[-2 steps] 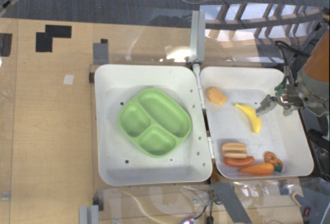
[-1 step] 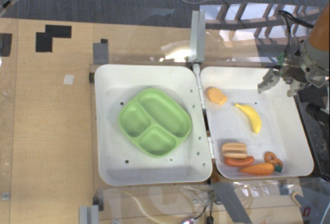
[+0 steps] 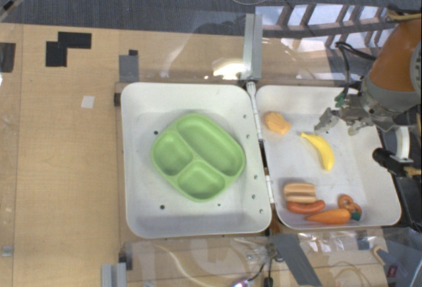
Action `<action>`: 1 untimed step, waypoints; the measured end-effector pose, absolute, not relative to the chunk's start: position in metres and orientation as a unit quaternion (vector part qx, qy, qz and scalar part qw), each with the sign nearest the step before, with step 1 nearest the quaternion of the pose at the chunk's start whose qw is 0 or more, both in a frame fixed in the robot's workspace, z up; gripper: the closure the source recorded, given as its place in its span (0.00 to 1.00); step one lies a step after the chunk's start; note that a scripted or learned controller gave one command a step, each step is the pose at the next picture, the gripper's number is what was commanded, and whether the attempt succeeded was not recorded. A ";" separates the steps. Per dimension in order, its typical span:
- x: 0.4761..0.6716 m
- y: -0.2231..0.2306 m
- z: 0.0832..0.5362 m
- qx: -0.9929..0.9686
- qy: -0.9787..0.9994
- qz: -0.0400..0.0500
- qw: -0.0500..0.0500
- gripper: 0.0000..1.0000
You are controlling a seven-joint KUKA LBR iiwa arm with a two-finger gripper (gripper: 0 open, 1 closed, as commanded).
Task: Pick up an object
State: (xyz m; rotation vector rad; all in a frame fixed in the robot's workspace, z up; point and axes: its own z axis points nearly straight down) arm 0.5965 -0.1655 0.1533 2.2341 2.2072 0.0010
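The right bin holds several toy foods. A yellow banana lies near its middle and an orange lump sits at the upper left. Along the front edge are a hot dog bun, a red sausage, a carrot and a small orange piece. My gripper hangs over the bin's upper right, just up and to the right of the banana. Its fingers are spread open with nothing between them.
The left bin carries a green divided plate. A metal post stands behind the wall between the bins. The grey arm with its orange band comes in from the right.
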 end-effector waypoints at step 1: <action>0.594 -0.167 0.090 0.704 0.710 0.004 0.005 0.00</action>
